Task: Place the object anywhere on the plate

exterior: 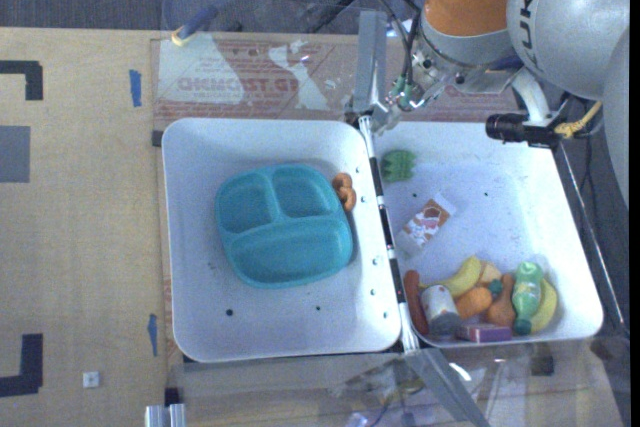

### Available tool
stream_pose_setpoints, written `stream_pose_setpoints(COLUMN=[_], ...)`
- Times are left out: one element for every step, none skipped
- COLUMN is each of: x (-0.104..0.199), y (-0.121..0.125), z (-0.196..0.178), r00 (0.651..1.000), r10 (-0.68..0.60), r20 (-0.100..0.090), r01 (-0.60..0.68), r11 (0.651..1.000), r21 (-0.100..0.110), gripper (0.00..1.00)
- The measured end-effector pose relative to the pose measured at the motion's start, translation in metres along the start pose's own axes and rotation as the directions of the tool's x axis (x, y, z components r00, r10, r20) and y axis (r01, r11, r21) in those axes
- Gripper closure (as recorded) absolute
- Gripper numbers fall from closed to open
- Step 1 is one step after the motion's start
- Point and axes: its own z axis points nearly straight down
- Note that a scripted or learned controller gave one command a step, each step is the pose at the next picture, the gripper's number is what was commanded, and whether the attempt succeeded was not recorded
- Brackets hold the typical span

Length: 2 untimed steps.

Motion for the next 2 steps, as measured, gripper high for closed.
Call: stream_pose_setpoints(x=[0.070, 0.130], y=[0.019, 0.026], z=[0.056, 0.070], r00=[0.998, 0.980], r10=[-0.062, -0.197], r20=[-0.003, -0.004], r01=[0.062, 0.197], r11=[0.998, 0.980], r21=[0.000, 0.000], gripper=[1.00, 1.00])
